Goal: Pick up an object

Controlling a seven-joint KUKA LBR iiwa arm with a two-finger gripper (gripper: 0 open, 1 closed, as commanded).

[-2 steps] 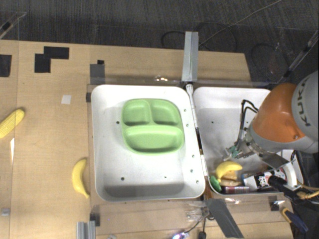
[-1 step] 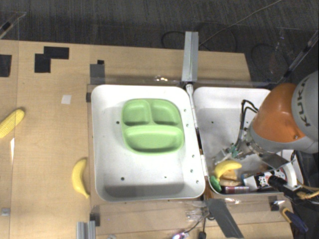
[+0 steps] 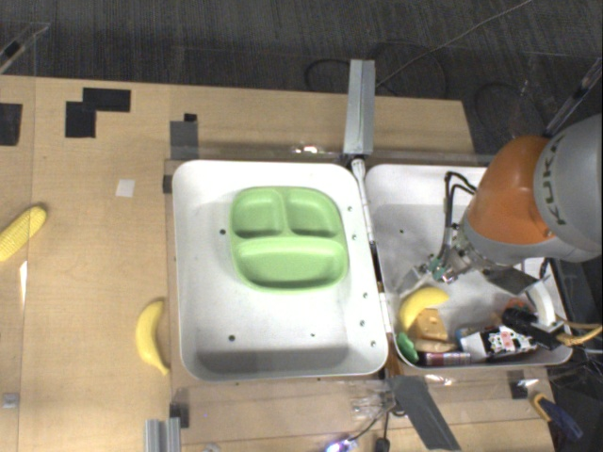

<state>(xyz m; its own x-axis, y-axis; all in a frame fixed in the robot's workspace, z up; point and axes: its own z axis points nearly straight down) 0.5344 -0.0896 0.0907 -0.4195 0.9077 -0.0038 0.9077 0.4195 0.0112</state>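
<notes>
My gripper (image 3: 441, 267) hangs low over the right bin (image 3: 405, 205), at about its middle, below the arm's orange band (image 3: 509, 201). Just beneath and in front of it lies a yellow rounded object (image 3: 421, 302) with a brown piece (image 3: 432, 325) against it. Along the bin's front edge lie a green item (image 3: 406, 348), a dark red marker (image 3: 443, 356) and a black-and-white box (image 3: 504, 342). The gripper's tip is small and partly hidden by the wrist. I see nothing held in it.
The left bin (image 3: 198, 328) holds a green divided plate (image 3: 285, 235). On the bench to the left lie a yellow banana (image 3: 151, 335) and a toy corn cob (image 3: 19, 234). A metal divider post (image 3: 359, 111) stands between the bins at the back.
</notes>
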